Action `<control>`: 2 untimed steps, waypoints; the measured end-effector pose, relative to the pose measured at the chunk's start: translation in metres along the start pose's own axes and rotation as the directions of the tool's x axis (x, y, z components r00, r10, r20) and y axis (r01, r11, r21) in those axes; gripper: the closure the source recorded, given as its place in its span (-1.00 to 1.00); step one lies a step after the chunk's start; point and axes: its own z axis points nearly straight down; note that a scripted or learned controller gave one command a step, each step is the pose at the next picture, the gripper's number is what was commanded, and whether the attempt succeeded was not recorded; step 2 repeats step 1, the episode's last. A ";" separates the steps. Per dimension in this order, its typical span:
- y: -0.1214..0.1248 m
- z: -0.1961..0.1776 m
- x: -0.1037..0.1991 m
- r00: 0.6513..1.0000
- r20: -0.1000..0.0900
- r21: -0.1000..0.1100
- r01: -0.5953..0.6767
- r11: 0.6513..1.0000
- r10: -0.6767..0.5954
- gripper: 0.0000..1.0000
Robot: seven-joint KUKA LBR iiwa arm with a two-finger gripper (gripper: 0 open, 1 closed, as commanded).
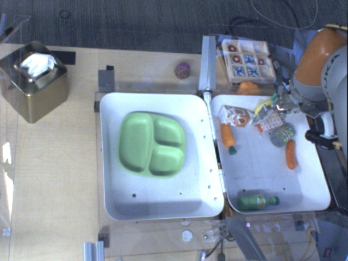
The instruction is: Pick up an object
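The right bin (255, 167) holds a carrot (228, 136), a brown and white snack packet (235, 116), a red and white packet (270, 124), a grey-green can (281, 135), an orange sausage-shaped toy (291, 154) and a green bottle (258, 201) lying along the front wall. A small yellow item (262, 106) lies near the bin's back right. My arm comes in from the right, its orange band (318, 53) at the top right. My gripper (280, 103) hangs over the back right corner of that bin, just above the can and the red and white packet.
The left bin (114, 200) carries a green divided plate (152, 144). Behind the right bin lie a tic-tac-toe board (249, 60) and an orange object (249, 87). A purple ball (182, 69) sits on the bench, and a gold box (34, 86) stands at far left.
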 end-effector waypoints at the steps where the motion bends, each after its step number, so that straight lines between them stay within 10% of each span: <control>1: 0.014 -0.097 0.060 1.000 0.002 -0.018 -0.022 1.000 0.022 1.00; 2: 0.014 -0.097 0.060 1.000 0.002 -0.018 -0.022 1.000 0.022 1.00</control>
